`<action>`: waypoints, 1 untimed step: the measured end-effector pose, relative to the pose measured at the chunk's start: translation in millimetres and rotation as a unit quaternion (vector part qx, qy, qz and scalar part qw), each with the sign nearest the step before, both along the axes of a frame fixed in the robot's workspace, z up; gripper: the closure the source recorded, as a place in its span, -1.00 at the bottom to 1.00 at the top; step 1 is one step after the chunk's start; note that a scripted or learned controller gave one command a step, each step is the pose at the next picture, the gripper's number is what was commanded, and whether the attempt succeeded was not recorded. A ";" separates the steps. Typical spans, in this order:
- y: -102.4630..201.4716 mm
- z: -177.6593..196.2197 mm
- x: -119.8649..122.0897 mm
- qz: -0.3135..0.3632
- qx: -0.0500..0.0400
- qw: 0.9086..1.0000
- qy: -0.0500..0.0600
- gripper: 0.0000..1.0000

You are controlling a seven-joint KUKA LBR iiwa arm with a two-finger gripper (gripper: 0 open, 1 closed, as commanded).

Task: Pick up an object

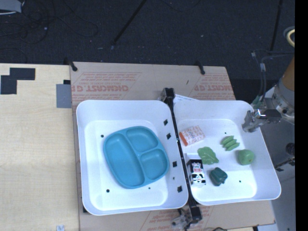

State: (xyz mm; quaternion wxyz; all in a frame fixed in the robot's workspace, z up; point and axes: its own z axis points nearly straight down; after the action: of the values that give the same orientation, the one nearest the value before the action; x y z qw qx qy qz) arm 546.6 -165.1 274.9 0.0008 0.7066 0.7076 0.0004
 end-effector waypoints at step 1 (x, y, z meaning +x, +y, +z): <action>52.9 -14.0 9.8 0.001 0.001 1.000 0.002 1.00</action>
State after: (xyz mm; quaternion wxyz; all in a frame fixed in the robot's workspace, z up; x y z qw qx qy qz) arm 556.4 -112.2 260.9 -0.0018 0.7056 0.7086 -0.0002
